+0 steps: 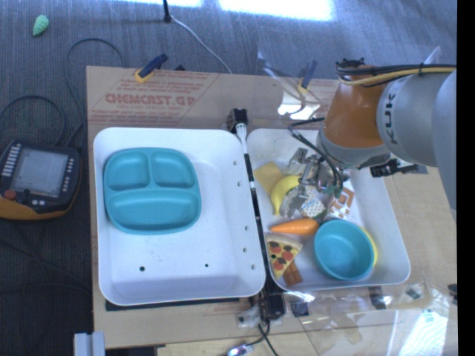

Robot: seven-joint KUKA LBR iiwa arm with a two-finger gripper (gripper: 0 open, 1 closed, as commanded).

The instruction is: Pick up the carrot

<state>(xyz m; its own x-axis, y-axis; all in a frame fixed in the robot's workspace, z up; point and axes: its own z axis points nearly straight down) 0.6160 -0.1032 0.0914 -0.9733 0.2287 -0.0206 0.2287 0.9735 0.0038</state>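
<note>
Dark grey carpet lies all around a brown bench (148,99) that bears two white bins side by side. Over the right bin (397,254) the gripper (312,188) hangs low from the grey arm (415,117), under its orange band (352,121); its metal tips are lost in a jumble of shiny bits, so whether the claw is open or closed cannot be told from here, and nothing shows clearly between them. Just under the claw lies the carrot (295,227), orange and on its side, pointing left and right in the middle of the right bin. It sits just beside a blue bowl (343,249) on its right, which rests on something yellow. A yellow banana (283,191) lies just above the carrot, close to the claw, and a flat yellow piece (266,175) sits by the bin's left wall. Below the carrot is a toy pizza slice (283,255). Some small patterned toys (338,202) lie just right of the claw. The left bin (223,265) holds a blue plate with three parts (151,189). Far left on the carpet rests a grey and orange control pad (37,178), and a small green thing (40,25) lies near the top corner.
</note>
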